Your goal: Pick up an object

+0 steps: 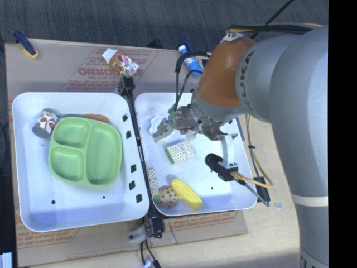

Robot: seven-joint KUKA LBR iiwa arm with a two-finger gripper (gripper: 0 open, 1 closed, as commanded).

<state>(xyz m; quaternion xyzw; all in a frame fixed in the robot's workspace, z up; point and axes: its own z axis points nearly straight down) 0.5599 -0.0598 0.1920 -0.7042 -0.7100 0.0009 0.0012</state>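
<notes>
gripper (163, 128) low in the right bin (237, 200), near frame centre.
whether it is wide or narrow i cannot tell; the green-white sponge (181, 152) lies just below it, probably the nearest target, corn (186, 193) further down.

The arm (290, 82) is a thick, smooth grey tube with a rounded orange band (226, 71) just above the pincer (167, 124). The pincer is small, of grey metal, and black cables (181, 80) loop beside it.
</notes>
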